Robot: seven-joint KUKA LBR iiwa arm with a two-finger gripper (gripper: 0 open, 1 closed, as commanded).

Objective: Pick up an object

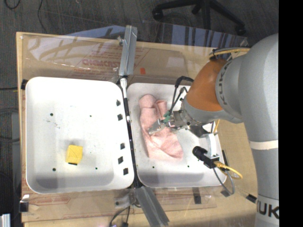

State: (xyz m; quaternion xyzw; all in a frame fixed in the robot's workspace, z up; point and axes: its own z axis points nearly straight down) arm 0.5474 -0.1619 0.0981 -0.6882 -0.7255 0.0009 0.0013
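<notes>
Dark carpet around a bench [71, 51] with two white bins. Centre-right of frame: gripper [163, 124] down on pink cloth [158, 129] in right bin [142, 174], finger spread unclear. Lower left: yellow block [74, 154] in left bin [42, 93].

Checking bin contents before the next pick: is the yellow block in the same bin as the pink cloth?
No, the yellow block lies in the left bin; the pink cloth in the right.
</notes>
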